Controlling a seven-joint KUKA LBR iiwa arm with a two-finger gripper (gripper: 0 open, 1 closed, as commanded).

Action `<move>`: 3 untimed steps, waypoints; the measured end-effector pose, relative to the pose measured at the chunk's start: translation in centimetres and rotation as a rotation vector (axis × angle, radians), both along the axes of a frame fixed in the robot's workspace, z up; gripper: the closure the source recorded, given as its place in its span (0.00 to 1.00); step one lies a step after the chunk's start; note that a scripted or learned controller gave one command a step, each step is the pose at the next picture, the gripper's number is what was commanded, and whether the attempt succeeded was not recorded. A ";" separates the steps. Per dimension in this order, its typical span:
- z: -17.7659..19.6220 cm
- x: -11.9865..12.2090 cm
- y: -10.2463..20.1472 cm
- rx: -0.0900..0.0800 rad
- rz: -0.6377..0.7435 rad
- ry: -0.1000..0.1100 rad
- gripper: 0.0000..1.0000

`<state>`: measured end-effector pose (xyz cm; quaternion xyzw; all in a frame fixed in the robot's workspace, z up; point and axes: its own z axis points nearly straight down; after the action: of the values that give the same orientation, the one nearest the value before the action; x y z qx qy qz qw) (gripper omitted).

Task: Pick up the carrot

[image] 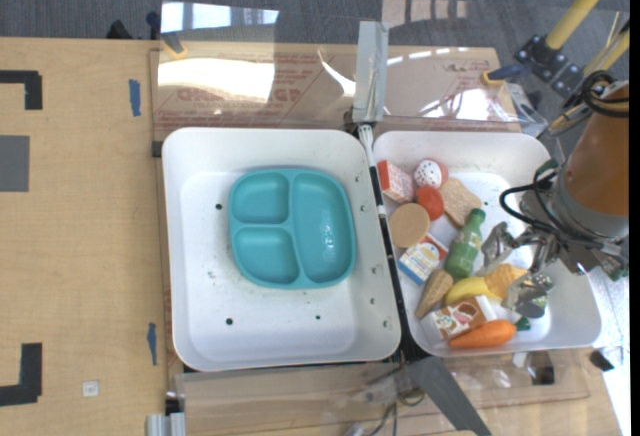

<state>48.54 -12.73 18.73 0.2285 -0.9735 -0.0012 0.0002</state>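
On the table, the left shallow white bin (pixel 190 224) holds a teal three-compartment plastic plate (pixel 293 227). The right white bin (pixel 575 324) is crowded with toy food. The smooth orange toy carrot (pixel 484 334) lies on its side against the near wall, touching a small red-and-white carton (pixel 458 317) and just below a yellow toy banana (pixel 470 289). Risk, as I judge it: the neighbours sit so tight that fingers may snag the carton or banana, or skid off the rounded, tapering carrot against the wall. The metal pincer (pixel 520 269) hovers just above-right of the carrot, spread and pinching nothing.
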 end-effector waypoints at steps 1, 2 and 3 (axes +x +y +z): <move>-8.2 4.4 0.2 -0.007 0.496 -0.014 1.00; -7.9 0.2 1.4 -0.006 0.614 -0.006 1.00; 0.2 9.0 7.7 -0.003 0.589 -0.016 1.00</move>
<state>57.51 -5.04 18.97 0.5012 -0.8653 0.0021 -0.0069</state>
